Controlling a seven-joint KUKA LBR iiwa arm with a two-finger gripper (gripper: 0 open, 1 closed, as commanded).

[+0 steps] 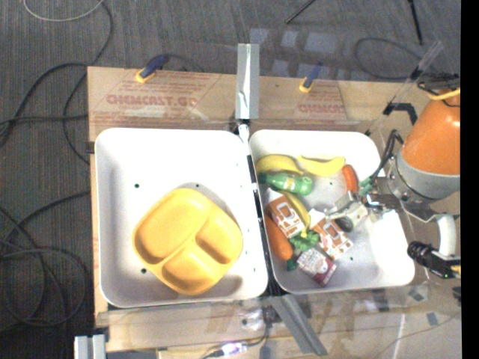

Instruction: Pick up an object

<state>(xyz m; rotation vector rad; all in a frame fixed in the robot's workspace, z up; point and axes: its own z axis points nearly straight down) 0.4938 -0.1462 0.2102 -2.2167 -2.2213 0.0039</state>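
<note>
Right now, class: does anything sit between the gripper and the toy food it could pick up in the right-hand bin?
Nothing visible does. The gripper already hangs low inside the right bin, right beside the pile: a small carton lies just below it and a carrot just above.

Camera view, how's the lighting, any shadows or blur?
Camera view: bright, even light washes out the white bins; the yellow divided plate casts a soft shadow on its lower right; the small items in the right bin look soft, their labels unreadable; the tool is too blurred to read.
</note>
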